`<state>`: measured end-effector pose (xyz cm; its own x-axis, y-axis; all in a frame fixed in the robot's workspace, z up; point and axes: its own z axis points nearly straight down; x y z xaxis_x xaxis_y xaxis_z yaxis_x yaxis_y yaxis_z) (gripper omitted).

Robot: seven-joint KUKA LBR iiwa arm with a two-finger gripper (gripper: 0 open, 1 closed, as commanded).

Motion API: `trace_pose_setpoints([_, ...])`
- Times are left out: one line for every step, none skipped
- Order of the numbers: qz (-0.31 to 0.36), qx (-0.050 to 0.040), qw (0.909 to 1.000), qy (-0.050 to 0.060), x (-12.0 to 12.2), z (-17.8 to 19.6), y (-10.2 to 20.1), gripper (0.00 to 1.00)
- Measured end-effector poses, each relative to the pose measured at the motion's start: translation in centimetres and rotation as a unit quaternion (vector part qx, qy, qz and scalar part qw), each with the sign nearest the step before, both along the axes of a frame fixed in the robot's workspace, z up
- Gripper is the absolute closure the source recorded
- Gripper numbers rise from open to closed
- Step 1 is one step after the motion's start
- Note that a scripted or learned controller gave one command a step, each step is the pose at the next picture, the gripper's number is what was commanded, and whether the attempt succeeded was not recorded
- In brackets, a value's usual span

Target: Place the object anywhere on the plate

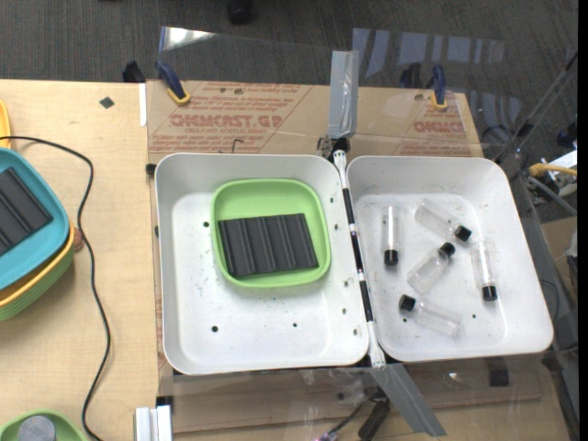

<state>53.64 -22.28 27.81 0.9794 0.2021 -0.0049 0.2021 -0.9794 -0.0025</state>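
Cardboard [276, 113] behind the bins reads "CHEMCAST GP"; green plate [268, 235] and clear vials [432, 265] carry no legible writing.

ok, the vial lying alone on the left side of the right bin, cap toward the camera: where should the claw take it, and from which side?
Probably mid-body on the clear tube of the vial, coming straight down. It lies flat and nearly parallel to the bin divider, black cap at the near end, so the fingers should close across its narrow width, left to right. Bare floor flanks it; the next vial lies apart.
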Motion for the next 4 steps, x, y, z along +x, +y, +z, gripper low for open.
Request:
trace_pose_setpoints([-0.003,-0.0002,1.0000,0.000,-0.2,-1.9,0.1,0.00])
trace_pose_setpoints([-0.003,-0.0002,1.0000,0.000,-0.6,-2.4,0.1,0.00])
trace_pose_setpoints([-0.004,-0.0007,1.0000,-0.001,-3.7,1.1,0.0,0.00])
trace_pose_setpoints([-0.003,-0.0003,1.0000,0.000,-5.9,-1.2,3.5,0.00])
